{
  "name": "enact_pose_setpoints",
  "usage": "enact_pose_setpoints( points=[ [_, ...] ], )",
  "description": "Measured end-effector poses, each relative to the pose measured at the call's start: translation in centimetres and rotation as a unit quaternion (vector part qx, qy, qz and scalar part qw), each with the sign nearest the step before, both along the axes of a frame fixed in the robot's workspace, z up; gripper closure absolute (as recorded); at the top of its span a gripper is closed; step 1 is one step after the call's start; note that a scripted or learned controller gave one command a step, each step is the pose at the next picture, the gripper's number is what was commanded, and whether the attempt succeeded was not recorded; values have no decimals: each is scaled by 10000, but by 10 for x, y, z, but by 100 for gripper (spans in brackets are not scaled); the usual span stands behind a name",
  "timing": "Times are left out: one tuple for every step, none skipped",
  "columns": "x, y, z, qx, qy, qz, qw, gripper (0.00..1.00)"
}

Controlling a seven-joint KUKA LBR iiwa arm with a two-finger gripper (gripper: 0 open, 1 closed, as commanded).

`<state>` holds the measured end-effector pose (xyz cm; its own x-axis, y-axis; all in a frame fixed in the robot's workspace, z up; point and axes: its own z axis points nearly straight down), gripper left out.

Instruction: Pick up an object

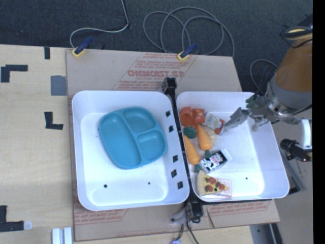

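Bare white floor fills the right bin's [254, 184] right half; toys [199, 136] crowd its left wall. Above them hangs the pincer [231, 122]; its grip state is unclear.

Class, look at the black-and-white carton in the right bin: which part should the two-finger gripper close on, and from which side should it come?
Probably from straight above, closing across the narrow width of the black-and-white carton at mid-length. It lies flat and slanted, so its long sides offer parallel faces, with bare bin floor to its right and an orange carrot close on its left.
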<state>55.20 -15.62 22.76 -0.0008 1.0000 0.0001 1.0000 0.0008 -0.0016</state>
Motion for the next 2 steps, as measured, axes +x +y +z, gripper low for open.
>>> enact_pose_setpoints(
  points=[
    [-16, 38, -133, -15, -20, -12, 10000, 0],
    [-17, 39, -124, -4, 0, -8, 10000, 100]
  ],
)
